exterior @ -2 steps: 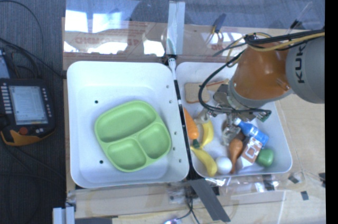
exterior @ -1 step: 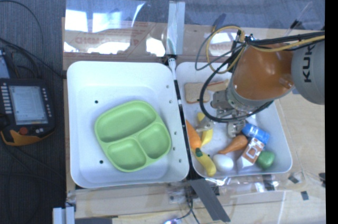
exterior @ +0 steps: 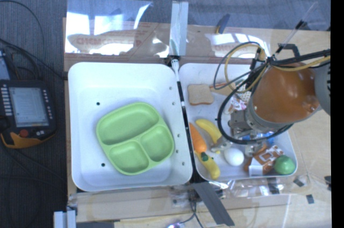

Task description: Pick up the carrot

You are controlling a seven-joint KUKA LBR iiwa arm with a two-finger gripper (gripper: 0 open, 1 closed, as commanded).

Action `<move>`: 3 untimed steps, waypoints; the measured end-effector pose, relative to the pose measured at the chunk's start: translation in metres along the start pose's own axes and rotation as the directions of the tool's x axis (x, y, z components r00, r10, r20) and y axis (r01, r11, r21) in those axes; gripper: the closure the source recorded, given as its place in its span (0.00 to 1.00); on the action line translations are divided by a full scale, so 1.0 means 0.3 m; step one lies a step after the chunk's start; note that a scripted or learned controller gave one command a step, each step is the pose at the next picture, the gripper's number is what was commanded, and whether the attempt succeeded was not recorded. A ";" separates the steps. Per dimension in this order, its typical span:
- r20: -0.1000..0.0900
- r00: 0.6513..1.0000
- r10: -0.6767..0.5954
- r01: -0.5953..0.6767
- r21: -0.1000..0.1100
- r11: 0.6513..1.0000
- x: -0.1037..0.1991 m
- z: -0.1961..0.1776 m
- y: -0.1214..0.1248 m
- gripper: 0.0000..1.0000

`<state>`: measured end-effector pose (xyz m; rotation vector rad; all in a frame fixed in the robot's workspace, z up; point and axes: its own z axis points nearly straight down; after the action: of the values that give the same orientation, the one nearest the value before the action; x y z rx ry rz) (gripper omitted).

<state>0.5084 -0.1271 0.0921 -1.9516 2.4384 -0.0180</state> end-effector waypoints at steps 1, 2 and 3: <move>-0.005 0.999 -0.051 0.051 -0.004 0.999 0.154 0.004 -0.117 0.00; 0.005 0.947 -0.322 0.322 -0.022 0.946 -0.085 -0.195 0.044 0.00; 0.009 0.859 -0.512 0.512 -0.021 0.859 -0.264 -0.305 0.136 0.00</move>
<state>0.4838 -0.0411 0.1833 -2.5418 1.8416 0.0062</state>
